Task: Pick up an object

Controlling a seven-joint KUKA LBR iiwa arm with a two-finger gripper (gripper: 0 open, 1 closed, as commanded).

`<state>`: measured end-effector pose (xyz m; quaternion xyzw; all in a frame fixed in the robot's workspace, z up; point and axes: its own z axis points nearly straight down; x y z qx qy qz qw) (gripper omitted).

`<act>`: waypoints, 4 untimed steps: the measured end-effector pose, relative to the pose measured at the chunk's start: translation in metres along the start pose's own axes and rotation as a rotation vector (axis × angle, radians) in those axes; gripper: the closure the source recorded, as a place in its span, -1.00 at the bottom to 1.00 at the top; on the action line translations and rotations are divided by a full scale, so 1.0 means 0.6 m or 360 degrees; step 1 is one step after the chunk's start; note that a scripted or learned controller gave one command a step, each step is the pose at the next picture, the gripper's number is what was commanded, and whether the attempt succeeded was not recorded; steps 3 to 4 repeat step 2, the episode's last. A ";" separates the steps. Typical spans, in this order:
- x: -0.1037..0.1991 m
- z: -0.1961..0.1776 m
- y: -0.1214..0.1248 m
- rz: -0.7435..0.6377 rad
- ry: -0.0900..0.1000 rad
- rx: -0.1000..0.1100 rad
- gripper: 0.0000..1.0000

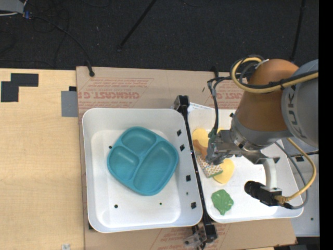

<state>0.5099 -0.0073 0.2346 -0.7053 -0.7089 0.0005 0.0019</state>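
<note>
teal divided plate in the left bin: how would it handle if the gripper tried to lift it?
The teal plate looks like rigid moulded plastic, so it likely stays stiff and fairly light. It lies flat and wide in the left bin, leaving the gripper only a thin rim to pinch. Its glossy surface may slip.

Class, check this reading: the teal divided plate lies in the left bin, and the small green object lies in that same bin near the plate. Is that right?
One detail is wrong. The teal divided plate does lie in the left bin, but the small green object lies in the right bin, across the divider from the plate and below the gripper. The camera view shows this.
</note>
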 end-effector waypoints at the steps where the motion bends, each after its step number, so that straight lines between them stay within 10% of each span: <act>1: 0.084 -0.009 0.015 0.0000 0.0000 -0.0001 1.00; 2: 0.187 0.010 0.016 -0.0001 -0.0002 0.0003 1.00; 4: 0.187 0.010 0.016 -0.0001 -0.0002 0.0003 1.00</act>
